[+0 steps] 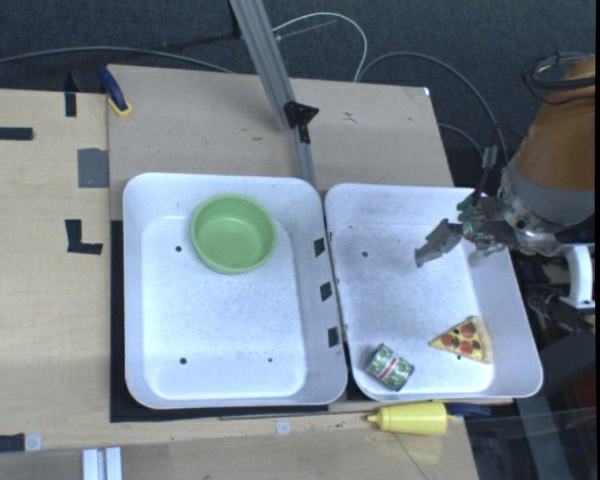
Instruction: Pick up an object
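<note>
While the gripper [450, 240] hangs over the right bin [405, 298], finger state unclear, the can [390, 366] lies near the front rim beside the pizza slice [463, 340]: likely light, stiff, rolls easily, so grip across its sides.

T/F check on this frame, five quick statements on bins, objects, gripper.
1. The green bowl sits in the left bin. True.
2. The pizza slice lies in the left bin. False: it lies in the right bin.
3. The can is between the fingers. False: it lies on the bin floor, apart from the gripper.
4. The yellow bottle lies outside the bins. True.
5. The gripper is over the right bin. True.
</note>
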